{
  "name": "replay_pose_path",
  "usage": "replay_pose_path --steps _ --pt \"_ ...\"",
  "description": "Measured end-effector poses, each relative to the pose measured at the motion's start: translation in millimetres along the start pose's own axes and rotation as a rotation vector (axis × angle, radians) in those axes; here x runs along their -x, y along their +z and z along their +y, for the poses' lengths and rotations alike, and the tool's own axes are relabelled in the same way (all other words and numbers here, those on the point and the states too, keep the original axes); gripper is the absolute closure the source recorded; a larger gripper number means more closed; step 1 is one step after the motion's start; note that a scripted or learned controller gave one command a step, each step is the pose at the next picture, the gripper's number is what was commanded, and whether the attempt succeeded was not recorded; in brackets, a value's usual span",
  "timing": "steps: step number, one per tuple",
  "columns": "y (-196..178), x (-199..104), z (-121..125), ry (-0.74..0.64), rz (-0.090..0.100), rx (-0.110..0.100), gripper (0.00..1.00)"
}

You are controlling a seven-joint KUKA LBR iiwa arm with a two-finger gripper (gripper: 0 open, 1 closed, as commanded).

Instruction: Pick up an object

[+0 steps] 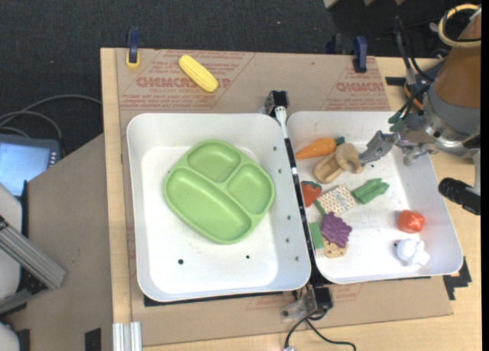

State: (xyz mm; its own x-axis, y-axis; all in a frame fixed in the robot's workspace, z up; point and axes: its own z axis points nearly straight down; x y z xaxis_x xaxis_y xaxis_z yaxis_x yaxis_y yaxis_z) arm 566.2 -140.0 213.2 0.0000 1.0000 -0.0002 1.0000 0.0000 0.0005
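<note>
Though the arm (458,89) is cut off at the right edge, its claw (377,147) looks spread over the right bin (435,212)

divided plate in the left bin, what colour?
Light green. The divided plate lies in the left bin; the camera view shows it plainly.
</note>
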Motion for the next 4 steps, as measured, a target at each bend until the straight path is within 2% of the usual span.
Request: replay_pose_path --steps 1,2,3,4 --pt "132.9 -29.3 43.7 -0.003 0.002 0.001 0.00" --pt "114.7 -26.4 44.3 0.001 -0.002 0.008 1.00" --pt "23.2 -50.4 19.4 -0.002 0.000 0.005 1.00" --pt "12.1 -123.9 7.5 -0.008 0.004 -0.002 1.00"
